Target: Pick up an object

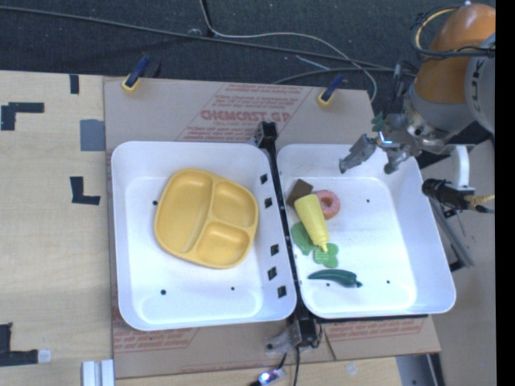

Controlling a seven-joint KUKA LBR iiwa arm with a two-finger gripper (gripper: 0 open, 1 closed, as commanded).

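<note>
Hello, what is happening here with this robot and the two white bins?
The grey arm's gripper hangs open above the far edge of the right bin, holding nothing. Below it lie a yellow bottle, a pink ring and green pieces. The left bin holds a yellow divided plate. Nothing is picked yet.

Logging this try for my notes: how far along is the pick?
Done: nothing looks picked yet. The yellow plastic bottle, pink ring and dark green pod-shaped toy all lie in the right white bin. In hand: the two-finger gripper hangs open near the bin's far edge, with nothing between its fingers. Left: descend, close on one item, lift.
</note>
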